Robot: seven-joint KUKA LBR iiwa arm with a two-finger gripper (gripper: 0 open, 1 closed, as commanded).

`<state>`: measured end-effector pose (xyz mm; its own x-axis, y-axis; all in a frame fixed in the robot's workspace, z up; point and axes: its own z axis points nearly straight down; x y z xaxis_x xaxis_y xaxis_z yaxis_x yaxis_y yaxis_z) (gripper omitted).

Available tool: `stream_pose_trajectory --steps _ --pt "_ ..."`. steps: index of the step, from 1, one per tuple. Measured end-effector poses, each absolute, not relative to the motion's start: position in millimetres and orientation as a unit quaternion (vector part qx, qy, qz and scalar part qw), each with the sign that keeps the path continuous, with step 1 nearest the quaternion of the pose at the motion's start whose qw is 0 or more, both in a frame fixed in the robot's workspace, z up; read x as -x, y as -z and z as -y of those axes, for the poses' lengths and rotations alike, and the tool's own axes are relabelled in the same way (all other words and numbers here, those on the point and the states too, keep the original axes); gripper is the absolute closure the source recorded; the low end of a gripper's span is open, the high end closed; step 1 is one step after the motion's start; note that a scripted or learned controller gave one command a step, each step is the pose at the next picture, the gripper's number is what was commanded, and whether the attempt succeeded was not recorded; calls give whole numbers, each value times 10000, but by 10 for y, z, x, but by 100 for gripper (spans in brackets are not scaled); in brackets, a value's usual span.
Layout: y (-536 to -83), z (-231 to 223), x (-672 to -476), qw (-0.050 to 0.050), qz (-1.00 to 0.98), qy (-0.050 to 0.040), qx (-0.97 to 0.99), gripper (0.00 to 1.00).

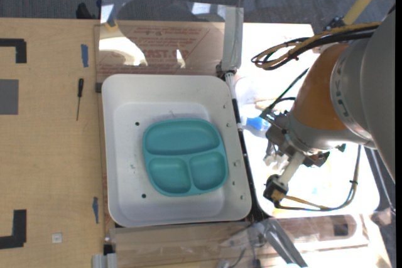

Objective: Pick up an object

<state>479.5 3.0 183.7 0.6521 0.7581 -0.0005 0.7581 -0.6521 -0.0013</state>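
A teal divided plate [184, 155] lies flat in the middle of the left white bin [119, 103]. My gripper [276, 159] hangs over the left part of the right bin [326, 198], which is washed out by bright light. A small blue and white object [257, 126] lies just up and left of the gripper, close to the wall between the two bins. I see nothing held at the gripper's tip. The grey and orange arm [339, 91] covers much of the right bin.
Clear plastic walls [232, 47] stand behind the bins. Black cables [282, 53] loop off the arm above the right bin. A cardboard-coloured bench top [44, 154] with black corner marks lies to the left.
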Motion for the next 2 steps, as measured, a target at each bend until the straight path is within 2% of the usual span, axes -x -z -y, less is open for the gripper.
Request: stream_pose_trajectory --steps 1,2 --pt "-2177 117 -4801 -6 5970 4 8023 100" --pt "-2293 10 -4799 1 7472 2 6646 100"
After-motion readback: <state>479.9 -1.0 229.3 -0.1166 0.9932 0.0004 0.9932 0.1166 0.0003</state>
